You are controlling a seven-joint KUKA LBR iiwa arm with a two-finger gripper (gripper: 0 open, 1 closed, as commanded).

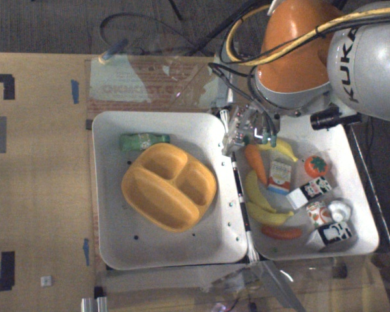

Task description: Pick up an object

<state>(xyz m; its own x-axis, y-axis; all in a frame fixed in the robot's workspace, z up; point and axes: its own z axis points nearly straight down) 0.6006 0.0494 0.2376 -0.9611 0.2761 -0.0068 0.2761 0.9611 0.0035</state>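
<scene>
While my arm (325, 51) reaches in from the right, I see its claw (246, 130) low over the top left corner of the right bin (361, 236), close to the wall it shares with the left bin (107, 174). I cannot tell how the claw stands. A carrot (257, 163) lies just below it, its thick end nearest the claw and possibly touching; I see nothing clearly held. Two bananas (260, 200) curve beside the carrot, with a small carton (280, 175), an orange round fruit (316, 166), a red pepper (281, 233) and little boxes nearby. On my left bin's floor sit a yellow divided plate (169, 186) and a green packet (143, 140).
</scene>
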